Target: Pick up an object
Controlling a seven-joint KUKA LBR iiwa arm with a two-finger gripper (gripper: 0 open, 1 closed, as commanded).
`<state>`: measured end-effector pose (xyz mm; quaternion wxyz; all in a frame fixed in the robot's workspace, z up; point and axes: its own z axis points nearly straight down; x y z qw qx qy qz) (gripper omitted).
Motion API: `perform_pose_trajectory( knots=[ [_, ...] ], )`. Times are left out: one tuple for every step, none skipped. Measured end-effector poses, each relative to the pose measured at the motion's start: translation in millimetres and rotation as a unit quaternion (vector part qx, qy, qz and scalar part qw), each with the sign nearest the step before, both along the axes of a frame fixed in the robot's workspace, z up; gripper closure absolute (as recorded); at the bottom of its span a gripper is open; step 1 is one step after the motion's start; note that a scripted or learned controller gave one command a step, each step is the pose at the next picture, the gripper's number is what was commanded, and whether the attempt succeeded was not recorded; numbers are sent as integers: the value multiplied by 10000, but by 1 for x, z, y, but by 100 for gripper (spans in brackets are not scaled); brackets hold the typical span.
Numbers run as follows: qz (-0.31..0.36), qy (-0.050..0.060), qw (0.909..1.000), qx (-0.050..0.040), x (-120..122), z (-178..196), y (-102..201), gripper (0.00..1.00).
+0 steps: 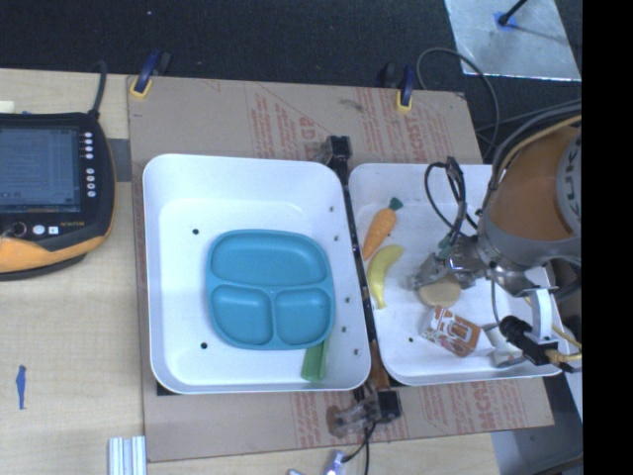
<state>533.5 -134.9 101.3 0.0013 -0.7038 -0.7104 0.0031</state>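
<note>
Gripper [442, 273] down inside the right bin [415, 359], arm [534, 201] reaching in from the right edge. Its metal tip sits directly over a pale tan, rounded item [439, 292], touching or very nearly so. How the gripper is set, and whether it has any hold, cannot be told; the hardware there is small and cluttered.

Other things in the right bin: toy carrot [380, 232] near the dividing wall, banana [380, 272] just below it, small orange-and-white carton [451, 332] lying below the tan item. All rest on the bin floor.

Left bin [168, 265] holds a blue divided plate [270, 287] and a green stick-like piece [316, 362] by its lower right corner. Teach pendant [49, 191] lies on the bench, well left.

Judgement: approach looks done, tool at grasp height on the tan item. Grip unconfirmed, nothing visibly lifted. Lift remains.
</note>
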Motion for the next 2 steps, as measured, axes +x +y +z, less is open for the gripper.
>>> perform_pose_trajectory(
  knots=[
    [-20,-26,10000,17,43,91,73,100],
    [-23,-13,10000,21,2,131,129,100]
  ],
)
